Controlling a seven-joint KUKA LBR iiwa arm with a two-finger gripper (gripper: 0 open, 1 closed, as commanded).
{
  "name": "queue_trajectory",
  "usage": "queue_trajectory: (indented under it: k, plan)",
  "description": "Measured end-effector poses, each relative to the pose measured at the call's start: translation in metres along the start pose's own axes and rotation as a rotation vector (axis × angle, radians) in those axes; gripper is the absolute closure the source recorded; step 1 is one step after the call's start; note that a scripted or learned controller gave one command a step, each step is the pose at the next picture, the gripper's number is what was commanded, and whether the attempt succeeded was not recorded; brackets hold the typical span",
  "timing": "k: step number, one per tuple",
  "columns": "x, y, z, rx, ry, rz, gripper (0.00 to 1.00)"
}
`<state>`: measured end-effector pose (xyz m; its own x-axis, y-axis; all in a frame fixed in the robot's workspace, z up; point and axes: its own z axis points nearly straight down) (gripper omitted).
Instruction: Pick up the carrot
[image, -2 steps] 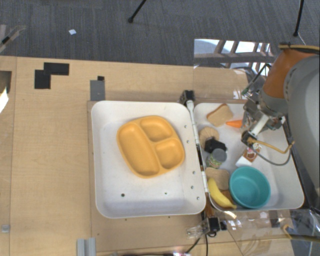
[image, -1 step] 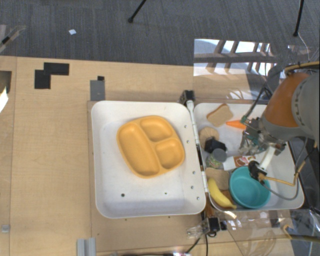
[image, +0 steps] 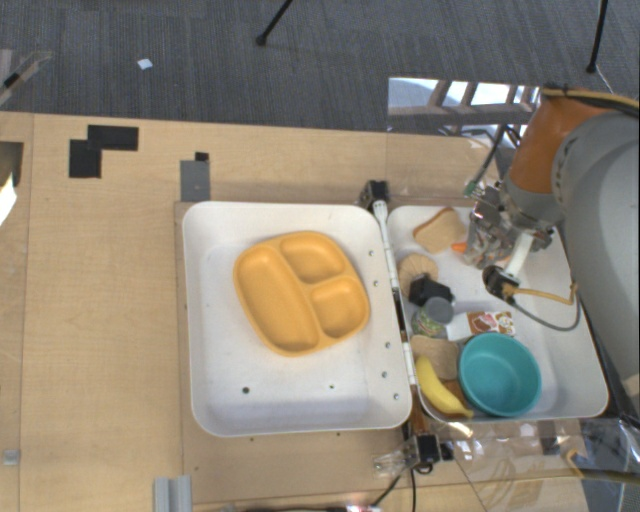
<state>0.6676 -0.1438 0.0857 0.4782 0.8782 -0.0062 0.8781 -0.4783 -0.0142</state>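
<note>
Apparently the small orange carrot (image: 459, 247) lies near the far edge of the right-hand shallow white bin (image: 590, 400), just beside a tan slice of bread (image: 437, 229), with the grey arm's two-finger gripper (image: 487, 243) low right next to it. The reach-and-close step seems in hand; next it needs a square closing on the carrot. How wide the gripper stands I cannot tell.
</note>
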Motion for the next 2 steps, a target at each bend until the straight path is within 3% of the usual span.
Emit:
queue_trajectory:
  k: [1, 2]
  plan:
    - [0.022, -0.050, -0.026, -0.012, 0.013, 0.331, 1.00]
    - [0.019, -0.069, -0.005, -0.006, 0.012, 0.770, 1.00]
